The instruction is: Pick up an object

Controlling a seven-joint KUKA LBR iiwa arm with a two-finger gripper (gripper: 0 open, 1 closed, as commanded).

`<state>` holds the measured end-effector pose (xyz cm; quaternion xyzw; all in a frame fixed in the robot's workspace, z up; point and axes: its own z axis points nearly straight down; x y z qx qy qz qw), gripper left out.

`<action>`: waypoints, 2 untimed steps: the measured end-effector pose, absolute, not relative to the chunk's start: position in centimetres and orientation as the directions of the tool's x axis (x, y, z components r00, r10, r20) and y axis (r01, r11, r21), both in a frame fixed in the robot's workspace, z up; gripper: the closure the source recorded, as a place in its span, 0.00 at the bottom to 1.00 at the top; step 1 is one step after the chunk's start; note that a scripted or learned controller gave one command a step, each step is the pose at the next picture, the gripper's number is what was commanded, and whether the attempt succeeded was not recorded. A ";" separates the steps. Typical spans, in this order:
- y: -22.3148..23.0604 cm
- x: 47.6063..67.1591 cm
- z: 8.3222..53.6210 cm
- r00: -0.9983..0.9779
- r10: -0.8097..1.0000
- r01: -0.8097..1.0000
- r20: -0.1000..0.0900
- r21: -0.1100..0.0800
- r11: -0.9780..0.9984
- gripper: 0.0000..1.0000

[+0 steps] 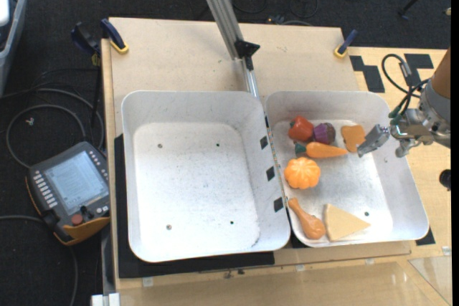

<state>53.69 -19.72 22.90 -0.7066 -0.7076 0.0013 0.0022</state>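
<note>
The right bin (401, 206) holds several toy foods: a red pepper (301, 129), a purple piece (325, 132), an orange slab (351, 135), a carrot (326, 150), a round orange fruit (303, 173), a drumstick (307, 219) and a pale cheese wedge (346, 222). My gripper (383, 149) hangs over the bin's right side, just right of the orange slab. Its fingers stand apart with nothing between them. One grey finger (371, 140) points down-left toward the slab and carrot.
The left bin (136, 154) sits beside the right one, their rims meeting near the middle. A slanted metal pole (219, 0) reaches down to the bins' back edge. A teach pendant (70, 188) lies on the floor at the left. Clamps grip the bench's back corners.
</note>
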 end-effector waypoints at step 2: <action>-19.9 52.9 18.4 0.002 1.000 1.000 0.001 -0.005 -0.002 0.00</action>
